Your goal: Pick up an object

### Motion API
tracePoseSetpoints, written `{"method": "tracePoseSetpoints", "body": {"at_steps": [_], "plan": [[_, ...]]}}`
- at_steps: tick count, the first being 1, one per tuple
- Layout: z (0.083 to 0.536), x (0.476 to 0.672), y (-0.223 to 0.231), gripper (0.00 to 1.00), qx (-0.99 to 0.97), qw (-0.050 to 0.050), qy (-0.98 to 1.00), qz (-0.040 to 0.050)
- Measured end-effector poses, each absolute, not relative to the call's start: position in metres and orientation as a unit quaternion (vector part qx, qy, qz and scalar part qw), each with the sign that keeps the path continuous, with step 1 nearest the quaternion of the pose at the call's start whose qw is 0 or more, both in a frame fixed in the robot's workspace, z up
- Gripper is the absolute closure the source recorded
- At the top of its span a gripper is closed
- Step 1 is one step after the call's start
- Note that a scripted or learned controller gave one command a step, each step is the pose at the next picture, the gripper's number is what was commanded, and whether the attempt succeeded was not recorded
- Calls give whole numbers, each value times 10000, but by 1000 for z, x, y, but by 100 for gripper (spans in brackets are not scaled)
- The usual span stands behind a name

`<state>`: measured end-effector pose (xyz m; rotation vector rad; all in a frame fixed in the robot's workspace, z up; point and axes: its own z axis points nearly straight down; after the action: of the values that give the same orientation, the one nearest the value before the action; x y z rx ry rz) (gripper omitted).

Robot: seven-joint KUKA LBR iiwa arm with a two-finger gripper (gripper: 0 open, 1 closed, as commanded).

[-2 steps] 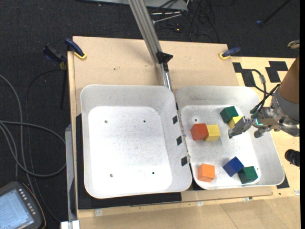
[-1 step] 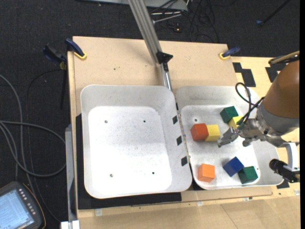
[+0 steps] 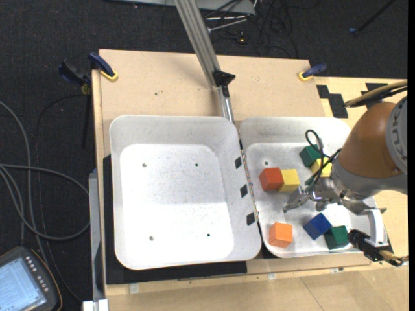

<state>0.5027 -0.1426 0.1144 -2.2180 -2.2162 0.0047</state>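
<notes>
Table: light wooden table (image 3: 175,89) on dark carpet, cables all around, blue-and-yellow clamps at the corners, two shallow white plastic bins side by side.
Left bin (image 3: 130,173): just speckled plastic.
Right bin (image 3: 272,138): red-orange cube (image 3: 271,178) touching a yellow cube (image 3: 290,179), an orange cube (image 3: 281,234), a blue cube (image 3: 318,226), a dark green cube (image 3: 336,236) and another green block (image 3: 310,155).
Pincer (image 3: 295,201): metal tips were low between the yellow and blue cubes, honestly couldn't tell if spread or pinched; nothing seen gripped.
Writing: none readable.

I work in a robotics lab; my plywood bench (image 3: 168,83) is clamped (image 3: 104,67) at its corners; cables (image 3: 32,173) trail over dark carpet; a teach pendant (image 3: 26,284) lies nearby.
</notes>
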Motion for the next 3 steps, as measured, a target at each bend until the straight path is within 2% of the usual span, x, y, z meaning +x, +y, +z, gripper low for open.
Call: {"method": "tracePoseSetpoints", "body": {"at_steps": [1, 2, 3], "plan": [[94, 503, -142, 0, -7073, 3, -7069, 4], [106, 504, -143, 100, -7074, -9, -7069, -7], [169, 505, -143, 100, -7061, -33, -7081, -18]]}}
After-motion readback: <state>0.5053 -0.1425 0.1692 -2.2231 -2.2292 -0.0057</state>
